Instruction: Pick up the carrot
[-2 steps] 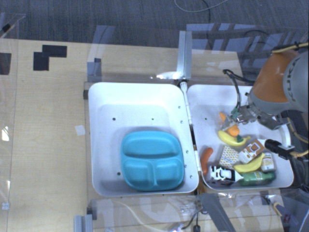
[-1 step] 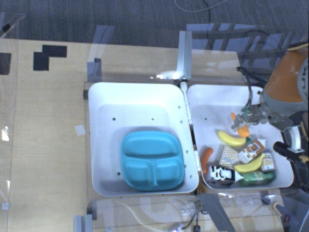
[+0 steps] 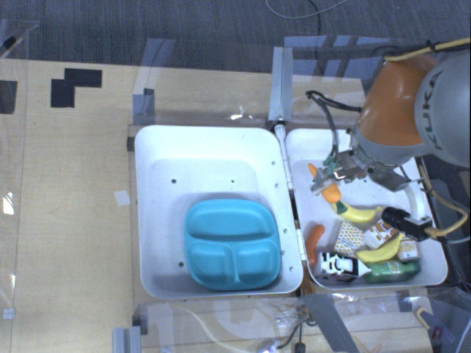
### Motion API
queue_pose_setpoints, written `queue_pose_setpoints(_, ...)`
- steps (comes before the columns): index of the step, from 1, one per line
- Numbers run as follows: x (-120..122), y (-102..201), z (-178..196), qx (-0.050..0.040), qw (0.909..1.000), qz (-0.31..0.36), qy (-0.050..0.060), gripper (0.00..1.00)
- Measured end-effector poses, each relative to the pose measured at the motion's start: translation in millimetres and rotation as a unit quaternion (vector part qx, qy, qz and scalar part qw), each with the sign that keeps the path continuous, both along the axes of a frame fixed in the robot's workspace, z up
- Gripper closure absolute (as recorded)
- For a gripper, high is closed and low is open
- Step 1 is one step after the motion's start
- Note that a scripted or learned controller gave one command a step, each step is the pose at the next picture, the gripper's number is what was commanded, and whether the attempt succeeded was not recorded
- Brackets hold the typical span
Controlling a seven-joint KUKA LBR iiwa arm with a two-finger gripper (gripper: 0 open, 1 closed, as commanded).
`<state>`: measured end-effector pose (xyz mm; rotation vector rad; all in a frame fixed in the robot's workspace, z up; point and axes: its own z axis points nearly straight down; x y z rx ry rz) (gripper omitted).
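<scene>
The carrot [image 3: 332,193] is a small orange piece lying in the right bin [image 3: 434,271] near its left wall. One orange end pokes out at the upper left, the other at the lower right of the gripper. My gripper [image 3: 328,177] sits right over the carrot's middle, low in the bin, and hides that part. The grey arm with its orange band [image 3: 394,112] reaches in from the upper right.
Two bananas [image 3: 360,214] [image 3: 380,251], a reddish sausage [image 3: 314,242], a black-and-white item [image 3: 338,265], a green item [image 3: 390,271] and small packets crowd the right bin's front. A blue divided tray [image 3: 232,243] lies in the left bin [image 3: 169,153].
</scene>
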<state>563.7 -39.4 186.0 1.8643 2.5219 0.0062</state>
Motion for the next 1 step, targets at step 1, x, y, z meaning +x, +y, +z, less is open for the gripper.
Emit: queue_pose_setpoints(1,10.0,-4.6,0.0,-0.0008,0.9969,0.079,0.0,1.0)
